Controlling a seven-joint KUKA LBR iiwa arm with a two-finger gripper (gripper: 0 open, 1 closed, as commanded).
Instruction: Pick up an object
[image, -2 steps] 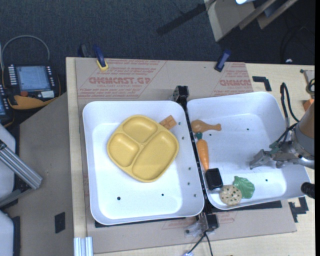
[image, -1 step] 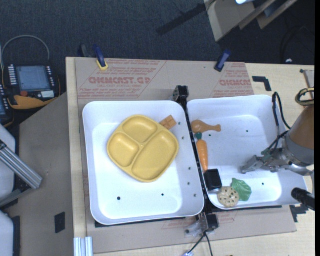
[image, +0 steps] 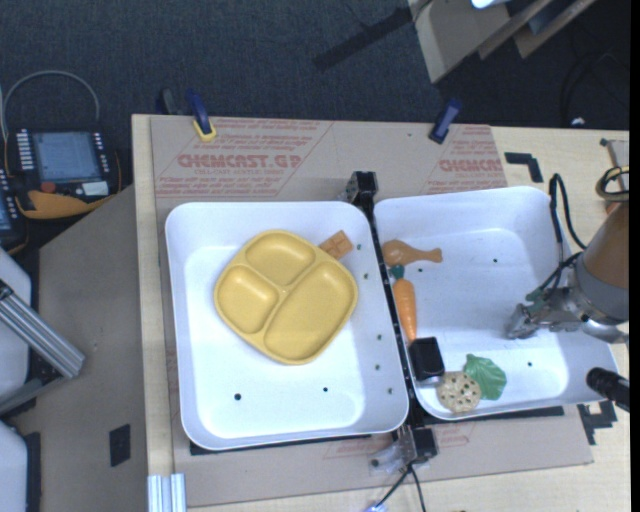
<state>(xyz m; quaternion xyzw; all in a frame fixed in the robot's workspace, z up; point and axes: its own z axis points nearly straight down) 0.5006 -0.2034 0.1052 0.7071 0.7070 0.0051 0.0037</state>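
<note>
The arm (image: 610, 270) is cut off by the picture's edge at three o'clock, so just its wrist end shows. The gripper (image: 528, 322) is too small and blurred to tell how its fingers stand. A brown block (image: 337, 244) lies partly under the yellow plate (image: 286, 296) at the plate's one o'clock. The black block (image: 426, 357) overlaps the wall between the bins.

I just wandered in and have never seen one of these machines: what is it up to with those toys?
A robot arm reaches into the right bin, its gripper low near the right side. It holds nothing. A carrot, a black block, a cookie and a green leaf lie along that bin's left and front. A yellow divided plate sits in the left bin.
</note>
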